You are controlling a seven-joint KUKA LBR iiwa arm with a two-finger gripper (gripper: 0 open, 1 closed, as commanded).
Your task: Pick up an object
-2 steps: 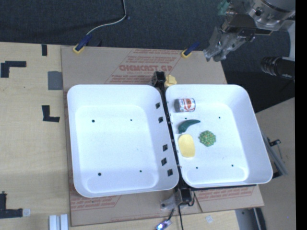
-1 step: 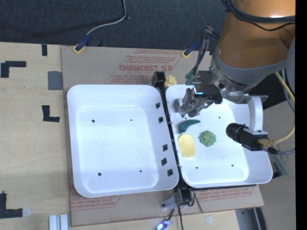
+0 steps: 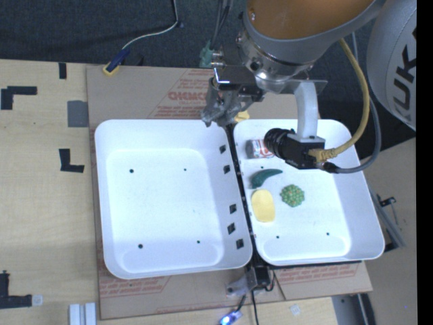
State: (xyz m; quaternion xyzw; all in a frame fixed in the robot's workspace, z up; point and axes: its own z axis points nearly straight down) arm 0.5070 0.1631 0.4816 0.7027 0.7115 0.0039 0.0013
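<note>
**Camera view: poised at the far rim, nothing lifted yet**

Camera view has my end effector [image 3: 223, 114] hanging over the far edge of the bins, right where the left bin [image 3: 115, 147] and the right bin [image 3: 352, 242] meet along their shared wall. From this angle my wrist covers too much for me to tell whether it is released or clenched, and I see nothing between its tips, so I claim no hold on anything.

Everything I could pick lies in the right bin, gathered toward its left side near the dividing wall. A yellow object [image 3: 263, 206] rests closest to the near edge; a dark green curved piece [image 3: 266, 176] lies just beyond it; a round, bumpy green ball [image 3: 292, 196] sits beside those two, nearer the bin's middle. A small red-and-white packet [image 3: 258, 149] lies toward the far left corner, partly hidden by the black fitting on my wrist.

I judge the pick as not yet done. Because the objects cluster against the divider, my approach stays tight to that wall, which leaves little room for the finger on that side. The packet is nearest my tips and seems the likeliest target.
</note>
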